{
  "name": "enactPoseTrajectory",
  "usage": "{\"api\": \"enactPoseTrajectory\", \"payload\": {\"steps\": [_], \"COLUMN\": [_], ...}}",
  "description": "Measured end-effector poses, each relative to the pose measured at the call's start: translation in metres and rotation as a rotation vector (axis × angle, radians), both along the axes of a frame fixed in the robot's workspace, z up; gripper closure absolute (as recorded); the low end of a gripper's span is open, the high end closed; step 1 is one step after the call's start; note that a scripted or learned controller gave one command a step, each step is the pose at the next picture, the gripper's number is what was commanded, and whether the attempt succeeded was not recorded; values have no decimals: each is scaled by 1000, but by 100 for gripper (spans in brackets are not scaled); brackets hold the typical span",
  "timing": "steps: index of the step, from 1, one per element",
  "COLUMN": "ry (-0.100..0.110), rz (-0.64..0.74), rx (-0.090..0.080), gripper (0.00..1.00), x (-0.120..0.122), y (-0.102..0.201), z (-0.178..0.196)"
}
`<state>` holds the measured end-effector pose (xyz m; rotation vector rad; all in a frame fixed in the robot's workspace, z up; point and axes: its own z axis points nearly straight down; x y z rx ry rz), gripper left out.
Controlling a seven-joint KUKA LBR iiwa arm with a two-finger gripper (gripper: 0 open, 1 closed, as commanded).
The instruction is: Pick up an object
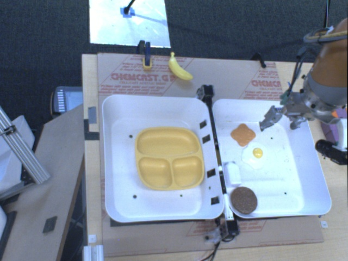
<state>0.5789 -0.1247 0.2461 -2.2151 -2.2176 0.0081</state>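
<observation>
Dark carpet lies behind a wooden table that holds two white bins side by side. From the camera above, the left bin has a yellow tray with three parts in it. A toy banana lies on the table behind the bins, just beside a yellow clamp.

The right bin holds the things to pick. An orange cookie shape lies near the back. A toy fried egg sits just in front of it. A small white block lies near the wall between the bins, and a round brown patty sits at the front.

The hand hangs over the back of the right bin, reaching in from the right. Nothing is between its fingers, and they look a bit spread apart. The cookie shape is the nearest thing. It lies just to the left of the hand and a little toward the front. The hand would likely need to slide that way and go down.
</observation>
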Motion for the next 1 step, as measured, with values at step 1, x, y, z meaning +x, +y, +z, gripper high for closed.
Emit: {"api": "enactPoseTrajectory", "payload": {"steps": [1], "ry": [-10], "rz": [2], "rx": [-2], "gripper": [0], "x": [2], "y": [0], "z": [5]}}
